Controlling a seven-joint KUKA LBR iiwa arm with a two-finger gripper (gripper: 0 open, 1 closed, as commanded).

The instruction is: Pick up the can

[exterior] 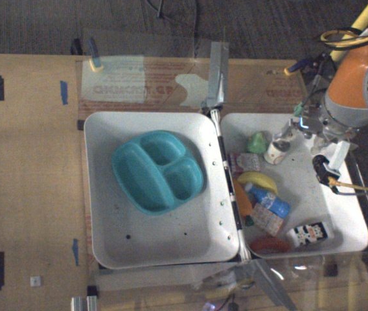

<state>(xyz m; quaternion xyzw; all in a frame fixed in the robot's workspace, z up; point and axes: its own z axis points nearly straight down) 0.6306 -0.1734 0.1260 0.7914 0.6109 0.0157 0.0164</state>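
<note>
A small pale can (276, 152) with a dark open top lies near the back of the right bin (349, 216), just right of a green object (257, 142). My gripper (286, 136) reaches in from the right and hangs directly over the can's upper right side, close to or touching it. The wrist hides how the gripper meets the can. The orange band (356, 76) of the arm sits above the bin's back right corner.
The left bin (106, 232) holds a teal divided plate (158, 172). Along the right bin's left side lie a banana (258, 180), a blue carton (269, 201), an orange item (242, 203) and a red object (269, 245). A black-and-white box (310, 233) lies at the front. A black cable loop (324, 167) hangs from the wrist.
</note>
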